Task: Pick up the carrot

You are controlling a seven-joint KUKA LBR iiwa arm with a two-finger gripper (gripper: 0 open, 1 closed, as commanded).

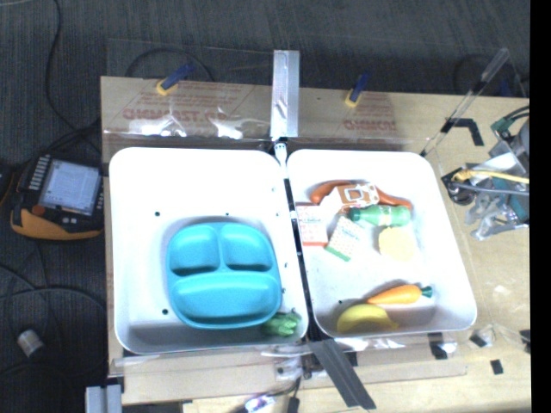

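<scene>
The gripper (pixel 492 206) sits outside the right bin's (pixel 448 231) right rim; whether it is open or closed cannot be told. The carrot (pixel 398 295) lies to its left and nearer the bin's front wall, touching a yellow fruit (pixel 365 318), with bare floor just behind it. Print on the packets (pixel 343 239) is too small to read.

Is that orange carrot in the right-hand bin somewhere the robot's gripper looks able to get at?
Probably yes. The carrot lies uncovered near the front of the right bin, nothing over it. A yellow banana sits close beside it, which might crowd the grasp.
</scene>
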